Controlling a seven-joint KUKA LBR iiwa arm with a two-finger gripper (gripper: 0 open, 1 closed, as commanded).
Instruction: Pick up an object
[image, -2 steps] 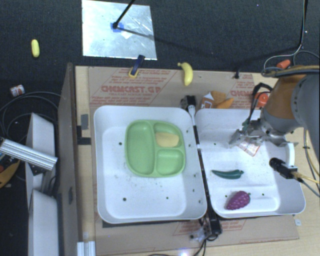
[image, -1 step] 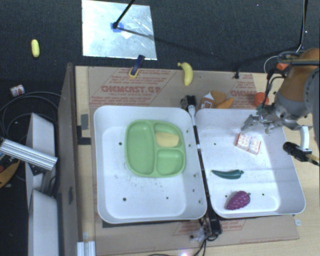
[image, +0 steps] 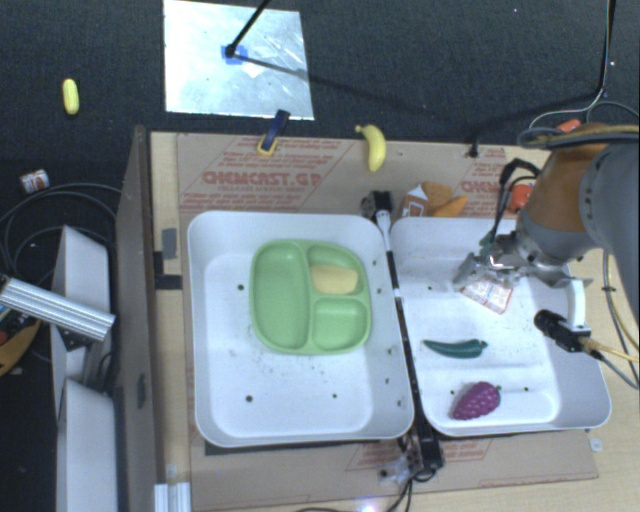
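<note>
The right bin (image: 580, 400) holds a dark green chili pepper (image: 455, 347) near its middle and a purple bunch of grapes (image: 476, 400) toward its front. A small clear packet with red print (image: 490, 293) lies in the back half of that bin. My gripper (image: 478, 268) hangs low over the back of the right bin, right above and touching or nearly touching the packet's back-left edge. The grey arm with its orange band (image: 560, 190) comes in from the right. The pepper and grapes lie apart from the gripper, nearer the front.
The left bin (image: 220, 400) bears a green divided plate (image: 290, 300) with a yellow item (image: 335, 278) in its back-right compartment. A yellow banana (image: 374, 147) and orange pieces (image: 440, 203) lie on the cardboard behind the bins. Cables run along the right edge.
</note>
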